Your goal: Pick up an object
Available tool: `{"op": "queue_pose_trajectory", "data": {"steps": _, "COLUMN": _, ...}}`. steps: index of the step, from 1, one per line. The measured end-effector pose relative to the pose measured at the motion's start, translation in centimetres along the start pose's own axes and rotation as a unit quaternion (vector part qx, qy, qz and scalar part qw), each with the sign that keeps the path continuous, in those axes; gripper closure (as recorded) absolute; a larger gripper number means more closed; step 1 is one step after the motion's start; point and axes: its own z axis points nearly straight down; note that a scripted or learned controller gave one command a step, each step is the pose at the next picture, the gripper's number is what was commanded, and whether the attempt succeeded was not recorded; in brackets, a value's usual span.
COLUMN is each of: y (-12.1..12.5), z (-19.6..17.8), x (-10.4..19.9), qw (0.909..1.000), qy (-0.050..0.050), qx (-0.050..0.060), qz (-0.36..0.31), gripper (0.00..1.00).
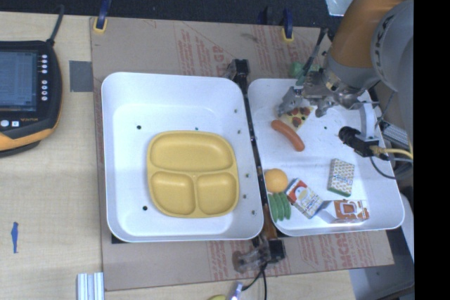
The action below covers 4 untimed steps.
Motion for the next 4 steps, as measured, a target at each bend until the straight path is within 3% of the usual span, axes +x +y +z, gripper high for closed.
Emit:
{"op": "queue_pose_trajectory", "data": {"steps": 1, "y": -4.8, "z": 4.8, "x": 0.2, "qw": 1.0, "qy": 0.0, "qx": 0.0, "qz": 0.0, "gripper": 0.0}}
{"op": "queue_pose_trajectory", "data": {"steps": 2, "y": -0.8, "z": 4.7, "x": 1.5, "qw": 1.0, "qy": 0.0, "qx": -0.001, "qz": 0.001, "gripper": 0.0}}
{"op": "queue_pose_trajectory", "data": {"steps": 3, "y": -0.9, "z": 3.7, "x": 1.5, "qw": 1.0, "qy": 0.0, "qx": 0.0, "qz": 0.001, "gripper": 1.0}}
{"op": "queue_pose_trajectory", "data": {"steps": 4, "y": -0.9, "z": 3.7, "x": 1.5, "qw": 1.0, "qy": 0.0, "qx": 0.0, "qz": 0.001, "gripper": 0.0}}
